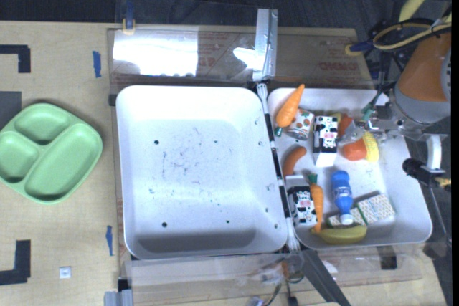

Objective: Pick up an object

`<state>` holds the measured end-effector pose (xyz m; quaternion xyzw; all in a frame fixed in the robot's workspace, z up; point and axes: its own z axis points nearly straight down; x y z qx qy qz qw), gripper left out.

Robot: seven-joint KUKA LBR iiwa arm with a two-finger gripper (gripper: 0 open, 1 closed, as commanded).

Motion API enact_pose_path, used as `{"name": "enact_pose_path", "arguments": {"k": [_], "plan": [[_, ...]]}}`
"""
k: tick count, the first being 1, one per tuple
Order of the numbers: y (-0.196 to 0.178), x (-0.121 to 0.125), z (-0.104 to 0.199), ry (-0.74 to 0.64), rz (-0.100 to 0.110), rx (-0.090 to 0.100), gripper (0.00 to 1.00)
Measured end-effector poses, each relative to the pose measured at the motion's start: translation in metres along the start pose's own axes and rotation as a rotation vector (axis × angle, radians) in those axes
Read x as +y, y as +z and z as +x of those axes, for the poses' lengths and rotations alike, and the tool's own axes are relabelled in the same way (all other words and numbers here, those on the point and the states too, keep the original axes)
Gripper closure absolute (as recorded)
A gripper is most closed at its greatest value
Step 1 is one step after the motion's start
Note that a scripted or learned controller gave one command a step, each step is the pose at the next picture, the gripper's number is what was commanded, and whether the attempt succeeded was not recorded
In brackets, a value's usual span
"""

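The right bin [409, 222] holds several small items. A carrot [290, 105] lies at its back left, with a cow-patterned box [326, 132] just in front. An orange-red piece [353, 149] sits against a yellow corn cob [371, 147]. Nearer the front are a blue bottle [341, 193], a second cow-patterned box [303, 203], a checkered block [376, 210] and a banana [343, 233]. My gripper [376, 120] hangs over the bin's back right corner, just above the corn and the orange-red piece. Nothing can be seen held in it.
The left bin [143, 107] stands beside the right one, the two sharing a middle edge. A green divided plate [46, 153] lies on the bench at far left. A clear panel [190, 46] stands behind the left bin. The arm [427, 79] and cables crowd the right side.
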<state>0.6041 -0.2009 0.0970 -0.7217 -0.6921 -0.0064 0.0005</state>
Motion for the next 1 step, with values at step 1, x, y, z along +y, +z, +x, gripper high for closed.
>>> {"name": "enact_pose_path", "arguments": {"k": [1], "plan": [[-0.0895, 0.0025, 0.0661, -0.178, 0.011, -0.009, 1.00]]}}
